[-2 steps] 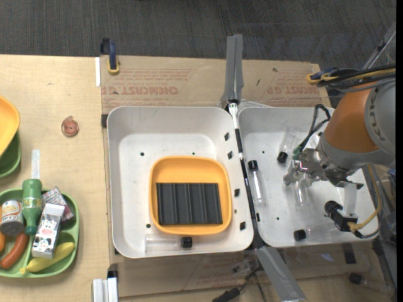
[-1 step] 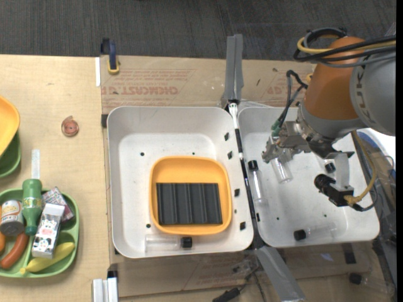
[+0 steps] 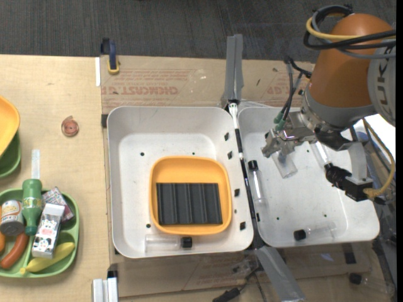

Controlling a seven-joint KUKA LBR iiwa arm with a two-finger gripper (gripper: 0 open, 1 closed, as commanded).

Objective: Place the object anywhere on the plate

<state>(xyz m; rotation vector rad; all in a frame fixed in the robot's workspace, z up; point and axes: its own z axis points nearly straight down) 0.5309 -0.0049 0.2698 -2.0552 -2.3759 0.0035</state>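
Orange plate [image 3: 189,168] in left bin [image 3: 126,168], dark ridged slab [image 3: 189,204] laid on it, long axis left-right, jaws [image 3: 281,145] over right bin [image 3: 315,219], state cannot be told.

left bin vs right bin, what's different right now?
The left bin holds a yellow plate with a dark ribbed slab on it; the right bin has no plate. The arm hangs over the right bin with its gripper low inside, not over the left bin. Both are shallow, white, and sit side by side.
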